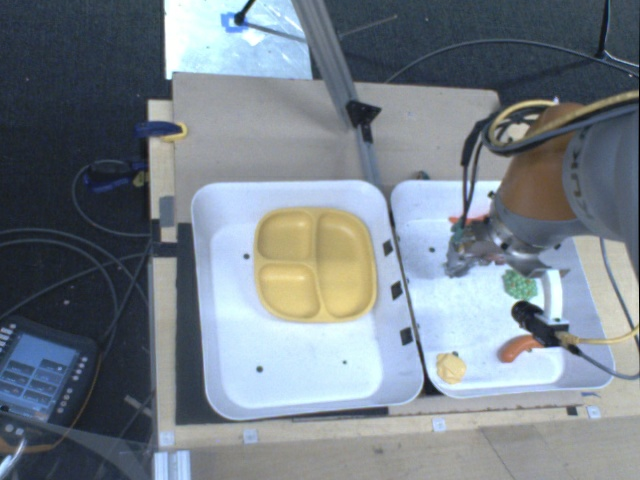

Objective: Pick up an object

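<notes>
The arm reached over the right bin (430,208) with its hand (462,256) low over the bin floor.

The hand hung above the upper left part of the right bin, and whether its fingers stood apart or together could not be told, nor whether anything sat between them. A green object (518,284) lay just to the right of the hand, partly under the wrist. An orange sausage-shaped object (517,348) lay near the bin's lower right, and a yellow lumpy object (451,367) rested close to the lower left corner. A small red piece (458,219) showed just above the hand. In the left bin (225,298) a yellow divided plate (315,263) lay flat, toward the upper right. Both bins sat side by side on the bench (260,128).
</notes>
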{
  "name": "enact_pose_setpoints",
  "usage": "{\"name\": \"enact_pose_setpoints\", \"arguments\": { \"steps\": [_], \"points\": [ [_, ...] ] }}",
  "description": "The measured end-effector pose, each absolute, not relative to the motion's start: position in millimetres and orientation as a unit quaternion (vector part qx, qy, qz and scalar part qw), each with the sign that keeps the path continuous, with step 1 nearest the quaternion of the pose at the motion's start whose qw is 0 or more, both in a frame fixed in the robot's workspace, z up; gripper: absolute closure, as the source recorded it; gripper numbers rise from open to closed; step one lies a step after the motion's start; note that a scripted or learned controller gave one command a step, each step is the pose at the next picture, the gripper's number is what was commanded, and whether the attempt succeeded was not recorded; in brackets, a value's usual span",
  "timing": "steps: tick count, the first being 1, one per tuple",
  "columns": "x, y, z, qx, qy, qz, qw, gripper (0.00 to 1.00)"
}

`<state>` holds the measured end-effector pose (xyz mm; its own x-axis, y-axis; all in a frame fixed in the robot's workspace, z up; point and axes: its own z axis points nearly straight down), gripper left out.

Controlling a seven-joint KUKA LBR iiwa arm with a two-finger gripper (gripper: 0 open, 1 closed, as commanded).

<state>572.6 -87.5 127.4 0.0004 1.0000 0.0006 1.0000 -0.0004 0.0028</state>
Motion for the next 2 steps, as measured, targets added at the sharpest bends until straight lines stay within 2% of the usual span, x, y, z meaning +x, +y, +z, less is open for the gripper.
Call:
{"name": "enact_pose_setpoints", "arguments": {
  "steps": [2],
  "points": [
    [564.9,-92.6,236.6,0.705,0.709,0.0023,0.003,1.00]
  ]
}}
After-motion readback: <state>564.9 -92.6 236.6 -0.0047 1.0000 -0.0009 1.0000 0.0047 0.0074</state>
